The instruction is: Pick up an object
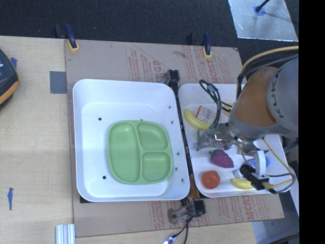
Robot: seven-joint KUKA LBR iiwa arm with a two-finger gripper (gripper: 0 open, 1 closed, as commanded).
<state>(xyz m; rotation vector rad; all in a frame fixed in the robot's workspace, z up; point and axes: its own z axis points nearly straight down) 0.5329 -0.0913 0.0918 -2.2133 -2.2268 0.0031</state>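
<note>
Camera view: end effector [212, 142] low in right bin [193, 93], above purple grapes [222, 159]; opening unclear

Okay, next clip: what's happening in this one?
A grey KUKA arm reaches in from the right over the right-hand white bin, its gripper low among the toy food there. In that bin lie a banana, a bunch of purple grapes, a red tomato and a second yellow piece. Nothing is visibly held yet. The left bin holds a green divided plate.
</note>
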